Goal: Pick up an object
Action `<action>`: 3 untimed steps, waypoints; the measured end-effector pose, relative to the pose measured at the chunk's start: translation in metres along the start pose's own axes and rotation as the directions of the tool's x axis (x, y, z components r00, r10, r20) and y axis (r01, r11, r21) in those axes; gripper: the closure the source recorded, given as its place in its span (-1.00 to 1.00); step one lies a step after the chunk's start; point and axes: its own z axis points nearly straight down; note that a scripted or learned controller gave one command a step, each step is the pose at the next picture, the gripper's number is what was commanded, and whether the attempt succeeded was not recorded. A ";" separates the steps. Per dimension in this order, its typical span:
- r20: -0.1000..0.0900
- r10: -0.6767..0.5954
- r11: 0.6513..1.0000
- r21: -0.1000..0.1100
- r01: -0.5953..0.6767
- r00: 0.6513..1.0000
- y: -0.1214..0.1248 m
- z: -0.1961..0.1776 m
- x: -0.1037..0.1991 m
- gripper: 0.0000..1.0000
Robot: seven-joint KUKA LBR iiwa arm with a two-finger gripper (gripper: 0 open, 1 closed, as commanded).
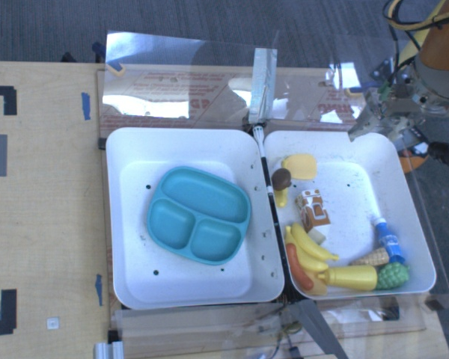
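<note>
Honestly, I can't tell the tool (393,118) state; it hovers upper right, off the right bin (415,200). Toys crowd its lower edge — banana (310,247) overlaps sausage (299,268), so I risk a glancing miss.

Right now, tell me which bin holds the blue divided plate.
The left bin: the blue divided plate lies in it, while the right bin holds small toy foods.

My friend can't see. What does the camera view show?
Two white bins sit side by side: the left bin holds a blue divided plate, the right bin holds toy foods like a banana. The robot arm waits above its far right corner.
</note>
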 end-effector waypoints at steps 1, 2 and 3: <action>0.002 -0.007 1.000 -0.008 0.007 1.000 -0.019 0.138 0.056 -1.00; 0.000 0.018 1.000 -0.003 -0.018 1.000 0.009 0.140 0.079 -1.00; 0.001 -0.119 0.993 -0.002 0.119 0.993 -0.035 0.139 0.071 -1.00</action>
